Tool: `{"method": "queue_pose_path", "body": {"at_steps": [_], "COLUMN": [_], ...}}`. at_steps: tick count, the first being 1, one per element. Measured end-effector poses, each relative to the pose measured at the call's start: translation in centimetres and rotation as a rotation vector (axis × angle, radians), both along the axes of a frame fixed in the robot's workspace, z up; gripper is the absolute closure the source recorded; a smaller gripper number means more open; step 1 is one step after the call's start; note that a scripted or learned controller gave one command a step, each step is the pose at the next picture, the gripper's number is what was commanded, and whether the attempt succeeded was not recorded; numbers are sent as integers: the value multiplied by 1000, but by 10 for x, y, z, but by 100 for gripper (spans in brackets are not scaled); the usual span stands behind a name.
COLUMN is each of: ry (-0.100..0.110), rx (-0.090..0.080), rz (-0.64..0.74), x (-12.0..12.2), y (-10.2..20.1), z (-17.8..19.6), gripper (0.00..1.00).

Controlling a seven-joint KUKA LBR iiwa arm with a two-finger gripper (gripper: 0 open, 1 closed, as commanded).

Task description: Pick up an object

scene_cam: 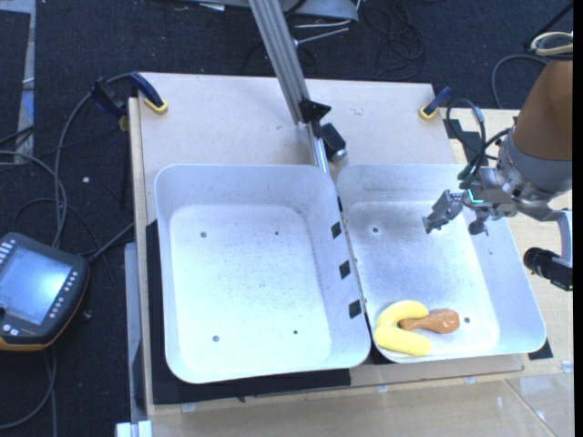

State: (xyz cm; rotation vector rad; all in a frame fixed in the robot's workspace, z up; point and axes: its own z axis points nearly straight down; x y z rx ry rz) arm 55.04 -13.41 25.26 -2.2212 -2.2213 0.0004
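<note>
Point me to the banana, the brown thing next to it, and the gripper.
banana (pixel 398 332), camera view, middle of its yellow curve.
brown thing (pixel 435 321), camera view, its rounded body.
gripper (pixel 444 213), camera view, between its fingertips.

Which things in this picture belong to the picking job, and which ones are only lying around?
For the job:
- gripper, above the right bin
- yellow banana, near corner of the right bin
- brown piece, touching the banana
- right bin

Lying about:
- left bin
- control pendant on the floor
- yellow clamps on the board
</note>
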Motion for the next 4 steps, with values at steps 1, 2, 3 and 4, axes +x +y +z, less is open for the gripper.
{"method": "queue_pose_path", "body": {"at_steps": [1, 2, 3, 4], "ry": [0, 4, 4, 4], "rx": [0, 1, 0, 1], "rz": [0, 1, -1, 0], "x": [0, 7, 2, 1], "y": [0, 2, -7, -7], "z": [0, -46, -98, -151], "gripper": [0, 0, 0, 0]}}
